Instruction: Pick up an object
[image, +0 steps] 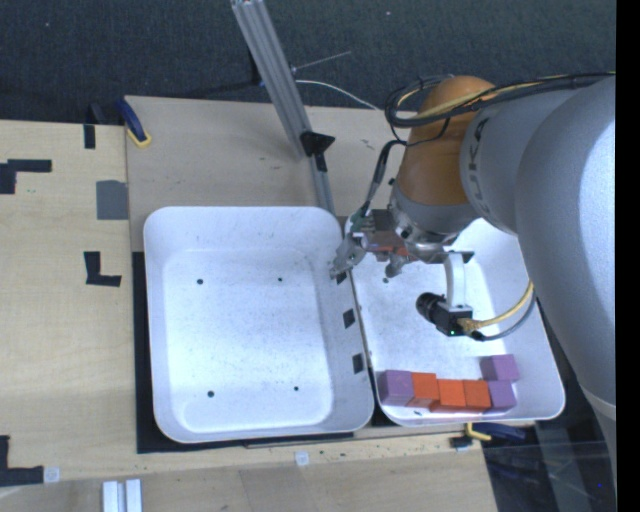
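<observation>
Several purple and orange blocks lie in a row along the near edge of the right bin (520, 300): a purple block (398, 385), an orange block (425, 388), another orange block (465, 393) and a purple block (500, 370) at the right end. My gripper (366, 268) hangs over the far left part of the right bin, close to the wall it shares with the left bin (165, 300). It is open, with nothing between its fingers. The blocks lie well nearer the camera than the gripper.
A slanted metal pole (285, 90) crosses the far side of the bench and ends near the bins' shared corner. A black cable fitting (440, 312) hangs from the wrist above the right bin. The bulky grey arm (570, 200) covers that bin's right side.
</observation>
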